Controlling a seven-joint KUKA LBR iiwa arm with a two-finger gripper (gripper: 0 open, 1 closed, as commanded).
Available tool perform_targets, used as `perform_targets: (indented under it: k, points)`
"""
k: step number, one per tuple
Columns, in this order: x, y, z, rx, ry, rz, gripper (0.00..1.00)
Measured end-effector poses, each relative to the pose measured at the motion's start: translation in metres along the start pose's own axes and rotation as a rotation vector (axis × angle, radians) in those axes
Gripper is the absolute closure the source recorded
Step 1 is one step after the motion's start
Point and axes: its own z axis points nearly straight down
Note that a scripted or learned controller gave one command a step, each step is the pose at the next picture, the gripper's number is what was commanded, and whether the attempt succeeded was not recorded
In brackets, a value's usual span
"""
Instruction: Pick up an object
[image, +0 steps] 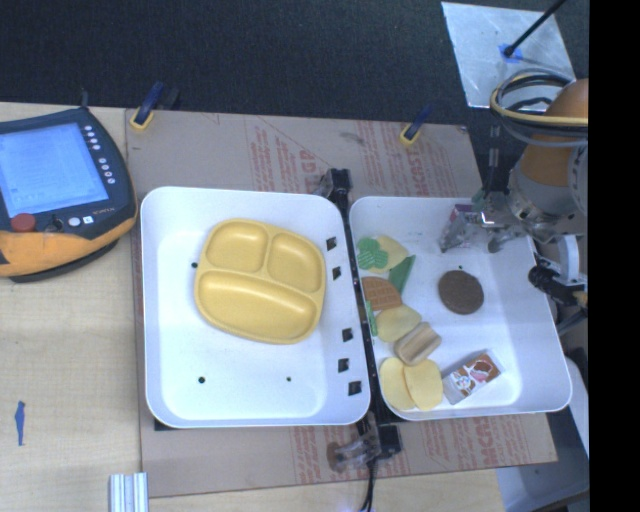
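The gripper (470, 232) is seen lowered at the far end of the right bin (530, 392), its fingers spread apart and nothing held between them, the arm (545, 150) reaching in from the right. A brown disc (461, 292) lies just in front of it, apart. Food pieces (400, 325) are ranged along the bin's left side; a yellow tray (262, 280) occupies the left bin (170, 385).

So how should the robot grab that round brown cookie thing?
Best guess: from straight above, fingers pinching opposite edges of the brown disc. It lies flat and alone on the right bin floor, with bare space all round its rim, so any side works. The gripper hangs just beyond it.
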Motion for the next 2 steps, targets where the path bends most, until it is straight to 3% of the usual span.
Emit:
perform_targets:
  k: [1,2]
  points:
    - [0.003,-0.081,0.002,0.010,0.001,0.004,0.00]
    - [0.013,-0.002,0.000,-0.002,0.000,0.000,0.00]
